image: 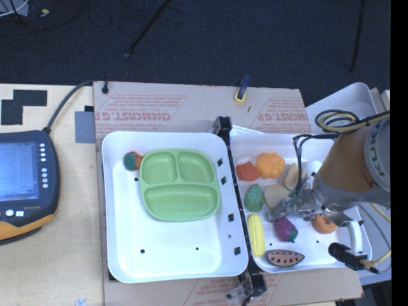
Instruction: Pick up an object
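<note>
The right bin [306, 263] holds several toy foods: an orange pepper [271, 164], a red piece [247, 171], a green piece [254, 197], a beige piece [275, 194], a yellow corn cob [255, 234], a purple eggplant [285, 229], a watermelon slice [284, 257] and an orange round piece [324, 224]. My gripper [288, 207] reaches down into this bin from the right, just above the eggplant and beside the beige piece. Its tips are hidden among the toys.
The left bin [127, 247] carries a green divided plate [179, 185] and a small red-green toy [132, 160] near its back left corner. A teach pendant [22, 183] lies on the bench at far left. A yellow clamp [241, 90] sits behind the bins.
</note>
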Controlling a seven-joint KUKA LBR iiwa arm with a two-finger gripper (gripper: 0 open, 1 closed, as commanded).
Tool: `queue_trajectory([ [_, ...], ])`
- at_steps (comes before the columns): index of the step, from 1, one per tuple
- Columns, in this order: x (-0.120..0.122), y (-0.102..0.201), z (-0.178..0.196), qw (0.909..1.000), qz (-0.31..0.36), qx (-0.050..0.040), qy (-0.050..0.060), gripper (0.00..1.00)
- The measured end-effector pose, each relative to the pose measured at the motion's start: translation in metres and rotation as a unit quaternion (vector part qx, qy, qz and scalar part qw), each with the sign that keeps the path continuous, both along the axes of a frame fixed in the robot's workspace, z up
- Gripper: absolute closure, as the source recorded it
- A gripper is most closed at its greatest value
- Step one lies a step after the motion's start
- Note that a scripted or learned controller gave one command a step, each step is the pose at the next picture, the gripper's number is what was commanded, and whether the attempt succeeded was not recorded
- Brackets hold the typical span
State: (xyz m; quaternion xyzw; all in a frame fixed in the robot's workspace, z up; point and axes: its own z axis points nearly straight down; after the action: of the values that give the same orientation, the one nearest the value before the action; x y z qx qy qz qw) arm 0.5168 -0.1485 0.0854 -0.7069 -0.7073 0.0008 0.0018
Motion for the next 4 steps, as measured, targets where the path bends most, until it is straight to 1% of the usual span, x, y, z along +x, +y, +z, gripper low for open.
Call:
queue_trajectory([
  [1,0.0,-0.002,0.013,1.0,-0.003,0.0004,0.0,1.0],
  [2,0.008,-0.008,0.059,1.0,0.0,-0.0009,-0.003,1.0],
  [4,0.014,-0.01,0.145,1.0,0.0,-0.0009,-0.003,1.0],
])
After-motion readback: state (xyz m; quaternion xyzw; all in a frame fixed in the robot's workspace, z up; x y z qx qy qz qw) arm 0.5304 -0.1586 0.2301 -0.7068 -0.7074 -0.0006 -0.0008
